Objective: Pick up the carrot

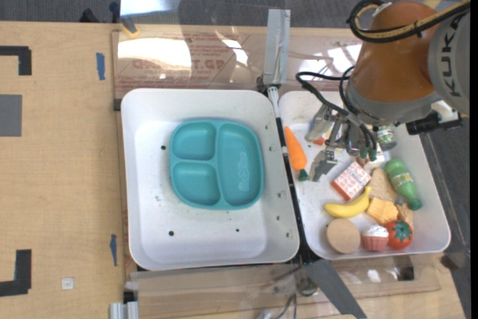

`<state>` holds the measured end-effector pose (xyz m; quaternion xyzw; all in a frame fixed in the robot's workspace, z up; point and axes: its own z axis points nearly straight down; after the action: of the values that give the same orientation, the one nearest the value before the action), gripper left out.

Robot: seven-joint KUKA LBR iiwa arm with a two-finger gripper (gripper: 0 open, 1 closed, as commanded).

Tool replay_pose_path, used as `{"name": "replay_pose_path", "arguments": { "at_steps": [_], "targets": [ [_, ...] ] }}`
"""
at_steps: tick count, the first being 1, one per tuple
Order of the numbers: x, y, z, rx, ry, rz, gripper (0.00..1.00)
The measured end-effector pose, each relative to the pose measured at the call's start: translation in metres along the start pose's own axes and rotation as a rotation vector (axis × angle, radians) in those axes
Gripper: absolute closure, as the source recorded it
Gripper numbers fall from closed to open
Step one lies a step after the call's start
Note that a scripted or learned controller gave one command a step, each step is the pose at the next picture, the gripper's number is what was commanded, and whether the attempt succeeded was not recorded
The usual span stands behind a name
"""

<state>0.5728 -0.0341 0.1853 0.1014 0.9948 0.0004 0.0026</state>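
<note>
The orange carrot (296, 151) with its green tip lies in the right bin (437, 235), close along that bin's left wall. My gripper (323, 144) hangs under the orange wrist band, just right of the carrot and apart from it. Its two metal fingers (325, 163) stand open with nothing between them. The wrist and cables hide the back middle of the right bin.
A teal divided plate (217, 163) lies in the left bin (142, 235). Right of the gripper sit a red-and-white box (351, 180), a banana (348, 207), a green bottle (403, 184), a round bun (343, 235), a cupcake (375, 238) and a tomato (401, 234).
</note>
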Motion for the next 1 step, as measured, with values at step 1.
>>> {"name": "replay_pose_path", "arguments": {
  "at_steps": [1],
  "targets": [
    [-0.025, 0.0026, -0.0003, 0.0, -0.003, -0.248, 0.0]
  ]
}}
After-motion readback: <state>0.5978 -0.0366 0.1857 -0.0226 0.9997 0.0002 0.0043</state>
